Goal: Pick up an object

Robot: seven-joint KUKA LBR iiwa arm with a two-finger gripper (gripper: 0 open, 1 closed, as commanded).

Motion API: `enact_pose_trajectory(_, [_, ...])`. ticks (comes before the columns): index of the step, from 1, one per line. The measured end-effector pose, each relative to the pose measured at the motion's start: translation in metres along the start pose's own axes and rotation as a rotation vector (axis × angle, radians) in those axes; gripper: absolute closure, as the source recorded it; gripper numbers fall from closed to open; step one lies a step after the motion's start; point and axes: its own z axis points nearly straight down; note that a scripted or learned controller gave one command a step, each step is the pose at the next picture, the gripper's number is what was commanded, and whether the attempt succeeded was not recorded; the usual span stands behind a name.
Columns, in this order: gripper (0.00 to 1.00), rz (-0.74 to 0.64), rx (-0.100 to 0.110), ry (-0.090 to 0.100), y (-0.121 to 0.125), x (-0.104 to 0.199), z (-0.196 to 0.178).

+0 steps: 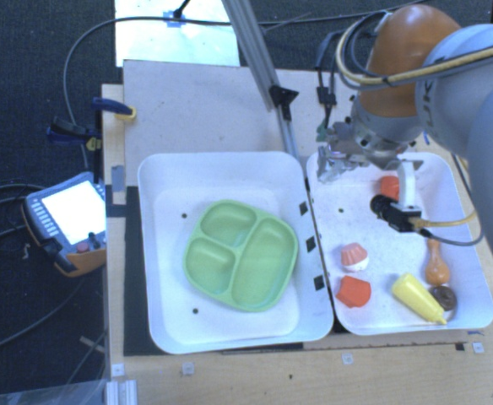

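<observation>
I am seeing the arm in the upper right of the frame. Its outer shell is showing a smooth pale grey colour and a round, thick shape. Next to it, an orange band is bulging like a dome above the wrist. Several cables, black and yellowish, are looping around this orange part. Below the band, a grey metal wrist piece is carrying small dark parts. A white bracket with a black cylinder is hanging under it, and a thin yellowish cable is running from there toward the right.
</observation>
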Motion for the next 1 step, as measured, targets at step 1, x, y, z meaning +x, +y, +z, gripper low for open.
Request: enact_pose_trajectory(1, [1.00, 0.001, 0.002, -0.001, -0.0075, 0.0620, 0.0025])
